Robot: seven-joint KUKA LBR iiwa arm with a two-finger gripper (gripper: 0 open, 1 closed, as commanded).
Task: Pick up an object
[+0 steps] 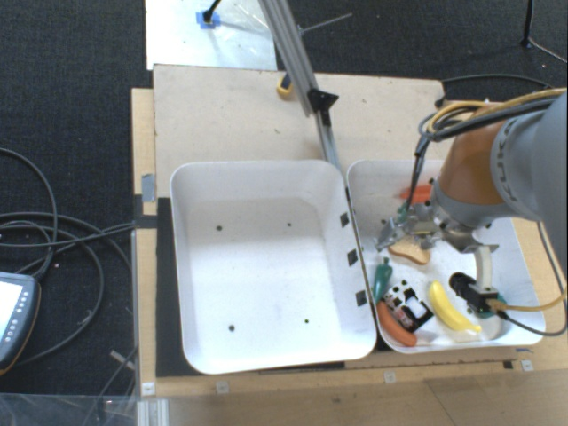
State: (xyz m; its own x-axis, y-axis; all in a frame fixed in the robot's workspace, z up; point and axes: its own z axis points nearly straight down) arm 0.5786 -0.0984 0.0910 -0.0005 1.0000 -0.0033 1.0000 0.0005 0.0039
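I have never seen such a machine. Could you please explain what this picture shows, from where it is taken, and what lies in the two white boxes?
A single camera fixed above the bench looks down at a slant. The big grey arm with an orange band is a robot reaching in from the right. Its metal pincer hangs low over the right shallow white bin. That bin holds small toys: a tan slice of toast just under the pincer, a yellow banana, a green pepper-like piece, a red sausage-like piece, a small black-and-white block and something orange partly hidden behind the arm. I cannot tell whether the pincer holds anything. The left shallow white bin sits beside it.
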